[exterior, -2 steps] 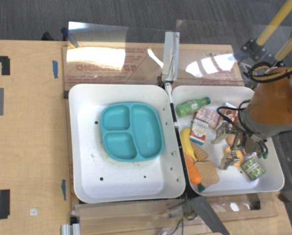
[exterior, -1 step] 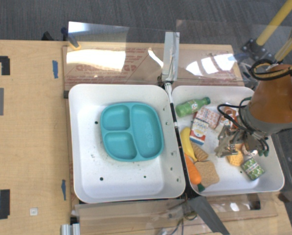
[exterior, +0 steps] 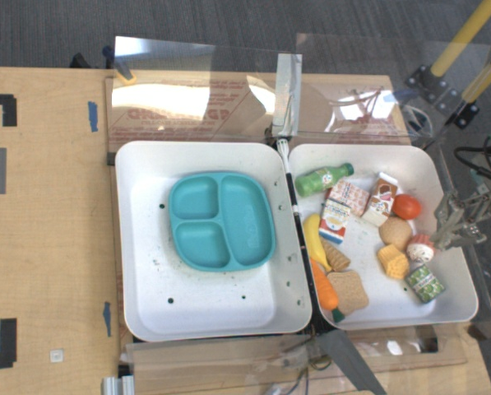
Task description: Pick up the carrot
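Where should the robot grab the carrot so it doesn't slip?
Probably across the orange middle of the carrot, coming straight down from above. It lies flat and slim along the left wall of the right bin, with a cracker touching its right side, so the fingers would best close across its narrow width where there's room.

Left bin (exterior: 138, 220) just has a teal divided plate (exterior: 222, 220) sitting in the middle. The right bin (exterior: 455, 299) is packed with toy food: the carrot (exterior: 324, 290) lies along its left wall near the front, touching a cracker (exterior: 350, 290), with a banana (exterior: 313, 239) just behind it and a green bottle (exterior: 322, 178) up at the back. There's also a tomato (exterior: 406, 207) and a couple of small cartons (exterior: 344, 204) mid-bin.
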